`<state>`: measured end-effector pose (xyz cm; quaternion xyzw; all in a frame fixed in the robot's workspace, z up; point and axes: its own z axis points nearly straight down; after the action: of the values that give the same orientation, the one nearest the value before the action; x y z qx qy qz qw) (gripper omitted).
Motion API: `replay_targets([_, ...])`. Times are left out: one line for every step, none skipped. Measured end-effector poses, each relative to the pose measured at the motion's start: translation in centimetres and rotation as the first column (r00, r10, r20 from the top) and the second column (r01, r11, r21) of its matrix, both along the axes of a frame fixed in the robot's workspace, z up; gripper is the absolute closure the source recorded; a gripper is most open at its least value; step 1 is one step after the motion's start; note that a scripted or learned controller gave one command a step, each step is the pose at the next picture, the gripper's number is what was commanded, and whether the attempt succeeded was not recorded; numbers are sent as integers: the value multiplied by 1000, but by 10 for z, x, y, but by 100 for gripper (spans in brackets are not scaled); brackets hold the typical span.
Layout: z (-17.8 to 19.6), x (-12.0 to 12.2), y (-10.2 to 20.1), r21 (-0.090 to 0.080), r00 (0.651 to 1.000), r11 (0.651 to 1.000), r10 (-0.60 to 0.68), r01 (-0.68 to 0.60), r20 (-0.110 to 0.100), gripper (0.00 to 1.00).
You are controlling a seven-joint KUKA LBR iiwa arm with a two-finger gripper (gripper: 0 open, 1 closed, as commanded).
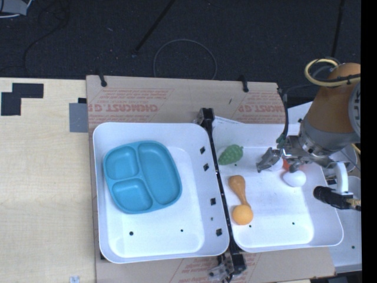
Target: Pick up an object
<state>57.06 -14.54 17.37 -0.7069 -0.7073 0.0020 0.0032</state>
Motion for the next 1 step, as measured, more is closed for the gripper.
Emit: replay_targets([-58, 8, 4, 0, 1000, 1000, 1, -1, 0, 0])
